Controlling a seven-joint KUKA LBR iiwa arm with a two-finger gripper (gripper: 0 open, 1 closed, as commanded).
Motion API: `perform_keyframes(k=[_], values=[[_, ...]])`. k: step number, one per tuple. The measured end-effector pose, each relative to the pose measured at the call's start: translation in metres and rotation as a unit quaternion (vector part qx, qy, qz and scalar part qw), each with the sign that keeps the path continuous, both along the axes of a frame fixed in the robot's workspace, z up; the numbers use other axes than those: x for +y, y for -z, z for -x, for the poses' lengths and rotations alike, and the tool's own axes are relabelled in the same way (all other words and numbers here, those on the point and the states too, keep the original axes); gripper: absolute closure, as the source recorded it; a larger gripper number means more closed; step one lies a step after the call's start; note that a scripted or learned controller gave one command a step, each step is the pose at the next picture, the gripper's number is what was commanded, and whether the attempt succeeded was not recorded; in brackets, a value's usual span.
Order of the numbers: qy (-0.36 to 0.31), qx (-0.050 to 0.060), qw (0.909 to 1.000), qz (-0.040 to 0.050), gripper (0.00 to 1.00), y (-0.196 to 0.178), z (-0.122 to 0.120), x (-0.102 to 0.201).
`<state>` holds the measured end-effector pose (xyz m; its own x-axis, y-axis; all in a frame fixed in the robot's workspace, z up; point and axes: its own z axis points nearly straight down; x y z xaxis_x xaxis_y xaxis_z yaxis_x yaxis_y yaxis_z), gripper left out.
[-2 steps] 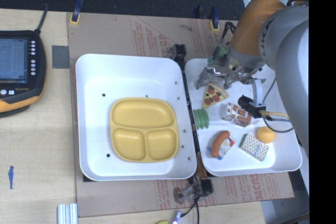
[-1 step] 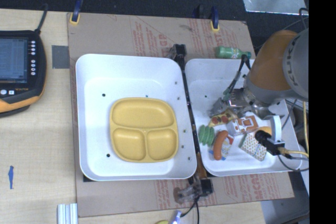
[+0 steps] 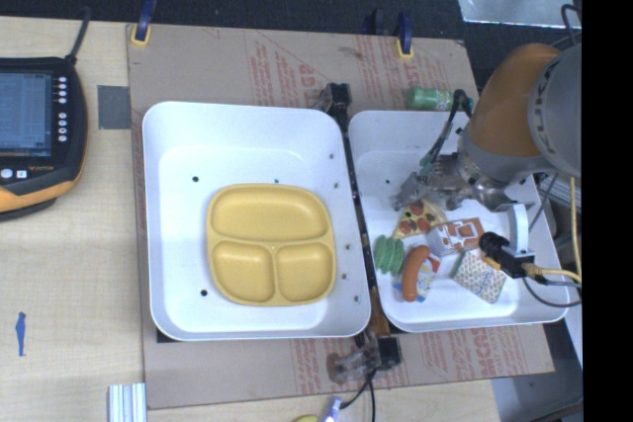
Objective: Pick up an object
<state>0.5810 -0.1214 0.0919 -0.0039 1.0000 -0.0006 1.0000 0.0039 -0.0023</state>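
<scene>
With its grip state impossible to tell, the tool point(image 3: 427, 185) hovers above crowded toys point(image 3: 435, 247), risking a snagged or double grab.

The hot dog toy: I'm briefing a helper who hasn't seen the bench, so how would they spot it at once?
Find the right white bin, the one with the cluttered pile. Along the pile's left edge, near the wall shared with the left bin, lies the hot dog toy, beside a green piece. It is the only long orange-red sausage shape; its neighbours are flat printed cards.
</scene>
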Motion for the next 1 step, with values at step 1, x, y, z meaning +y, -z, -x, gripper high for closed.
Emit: perform_keyframes(k=[1], values=[[0.001,0.000,1.0000,-0.0004,0.00,-0.0001,-0.0343,-0.0032]])
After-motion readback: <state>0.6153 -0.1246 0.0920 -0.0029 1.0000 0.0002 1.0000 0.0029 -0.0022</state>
